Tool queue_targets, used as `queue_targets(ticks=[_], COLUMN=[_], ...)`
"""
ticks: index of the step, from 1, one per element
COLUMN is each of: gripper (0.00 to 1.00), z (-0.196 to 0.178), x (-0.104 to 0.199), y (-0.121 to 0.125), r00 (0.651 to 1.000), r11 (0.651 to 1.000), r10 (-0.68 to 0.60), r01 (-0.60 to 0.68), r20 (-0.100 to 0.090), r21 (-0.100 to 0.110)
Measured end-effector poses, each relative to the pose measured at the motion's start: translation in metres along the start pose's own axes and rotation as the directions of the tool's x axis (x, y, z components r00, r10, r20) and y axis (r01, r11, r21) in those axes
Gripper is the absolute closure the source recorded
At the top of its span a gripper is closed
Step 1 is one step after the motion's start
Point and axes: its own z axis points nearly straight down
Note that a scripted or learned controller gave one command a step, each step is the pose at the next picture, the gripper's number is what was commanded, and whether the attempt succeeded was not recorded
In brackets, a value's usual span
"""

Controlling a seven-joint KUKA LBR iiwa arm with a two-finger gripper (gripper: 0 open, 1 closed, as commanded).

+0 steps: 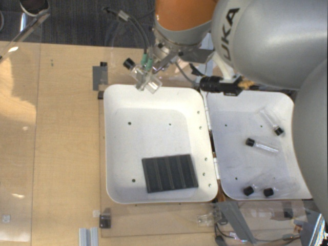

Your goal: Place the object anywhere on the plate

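A dark ribbed rectangular plate lies flat in the near half of the left bin. Several small clear tubes with black caps lie in the right bin: one tube at the far right, another near the middle. Two more black-capped pieces sit by the near rim. My gripper hangs over the far rim of the left bin, well away from the plate and the tubes. Its tip looks pale and translucent, and I cannot make out anything held in it.
The grey arm and its orange band cover the top right and the right edge of the right bin. Cables cross the far end of the divider between the bins. Wooden bench lies to the left.
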Motion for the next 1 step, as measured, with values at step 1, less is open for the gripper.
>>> queue_targets(ticks=[1], gripper=[1.0], z=[0.101], x=[0.0093], y=[0.0076], r00=[0.957], r11=[0.957], r10=[0.29], r01=[-0.29], r20=[-0.002], r21=[0.007])
